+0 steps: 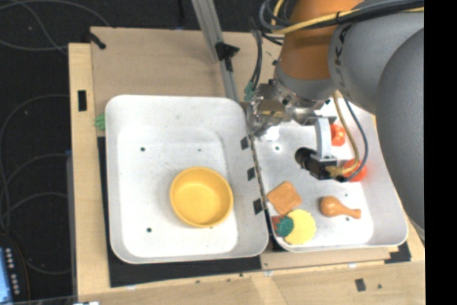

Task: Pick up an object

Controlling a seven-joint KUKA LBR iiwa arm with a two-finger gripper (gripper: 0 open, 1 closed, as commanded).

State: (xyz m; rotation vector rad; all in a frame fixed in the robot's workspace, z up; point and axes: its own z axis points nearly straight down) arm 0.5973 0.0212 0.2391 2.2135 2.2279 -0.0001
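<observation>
My gripper (265, 125) hangs over the far left corner of the right bin (382, 225), close to the wall between the two bins. Nothing shows in its grasp. In the right bin's near left part lie an orange block (283, 196), a yellow round piece (301, 224) and a small green piece (285, 227) touching it. A tan pear-shaped object (337, 208) rests to their right. Small orange-red pieces (339, 135) lie further back, partly hidden by the wrist. A yellow bowl (201, 195) stands upright in the left bin (143, 132).
A slanted metal rail (203, 3) runs down from the back to the bins' shared wall. The grey arm and its orange band (318, 25) cover the far right of the right bin. Cables lie on the dark floor at left.
</observation>
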